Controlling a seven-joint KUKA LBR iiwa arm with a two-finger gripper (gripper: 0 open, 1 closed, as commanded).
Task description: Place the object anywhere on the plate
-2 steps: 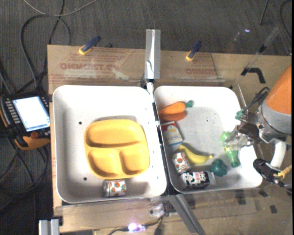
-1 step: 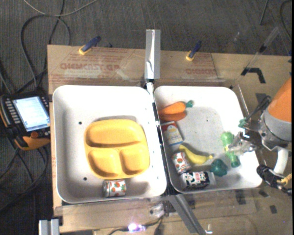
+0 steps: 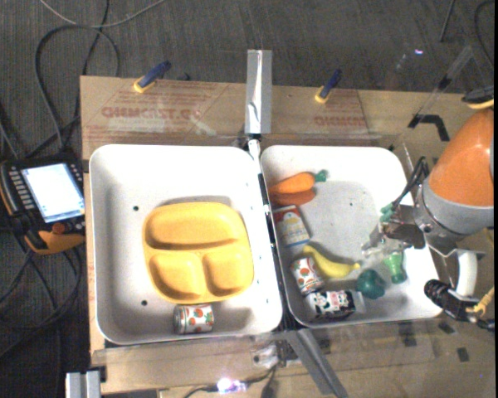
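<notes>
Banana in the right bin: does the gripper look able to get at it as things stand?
Probably yes. The banana lies uncovered, and the gripper hangs just to its right. Two cans crowd its lower side, so closing on it could be awkward.

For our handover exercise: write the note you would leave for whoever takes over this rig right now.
Tool: low over the right bin, near the green object; grip state unclear, nothing visibly held.
Yellow plate: in the left bin, nothing on it; a small can lies beside it.
Right bin holds the carrot, banana and cans.
Done: nothing placed yet.
Left: pick an object, set it on the plate.
</notes>
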